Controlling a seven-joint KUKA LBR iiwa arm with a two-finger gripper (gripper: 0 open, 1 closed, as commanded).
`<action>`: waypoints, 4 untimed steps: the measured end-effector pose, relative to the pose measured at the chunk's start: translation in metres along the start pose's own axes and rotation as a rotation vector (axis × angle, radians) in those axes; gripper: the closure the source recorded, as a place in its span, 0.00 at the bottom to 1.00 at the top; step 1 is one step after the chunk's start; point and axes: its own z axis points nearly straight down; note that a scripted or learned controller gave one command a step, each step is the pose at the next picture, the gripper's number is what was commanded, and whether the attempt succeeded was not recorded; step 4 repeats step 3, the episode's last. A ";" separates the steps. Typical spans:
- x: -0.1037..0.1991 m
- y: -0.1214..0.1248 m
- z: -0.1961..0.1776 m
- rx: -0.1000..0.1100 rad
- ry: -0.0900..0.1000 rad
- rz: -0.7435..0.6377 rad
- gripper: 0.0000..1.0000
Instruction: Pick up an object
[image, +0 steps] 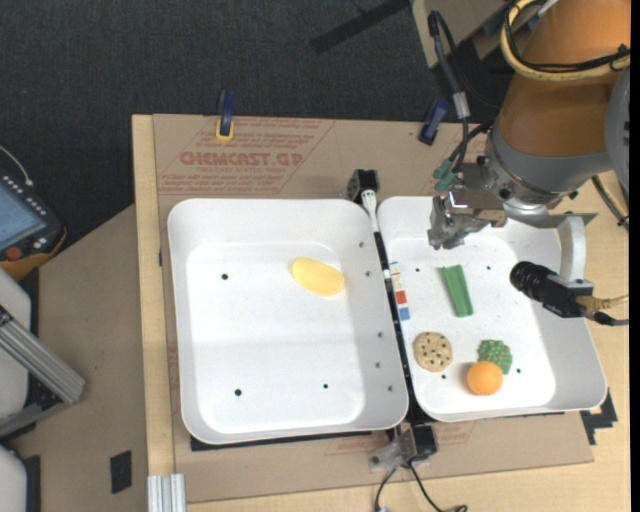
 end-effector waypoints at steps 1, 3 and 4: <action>-0.078 -0.066 0.002 0.009 0.000 0.014 1.00; 0.039 0.004 -0.046 -0.001 0.001 -0.002 1.00; 0.039 0.004 -0.046 -0.001 0.001 -0.002 1.00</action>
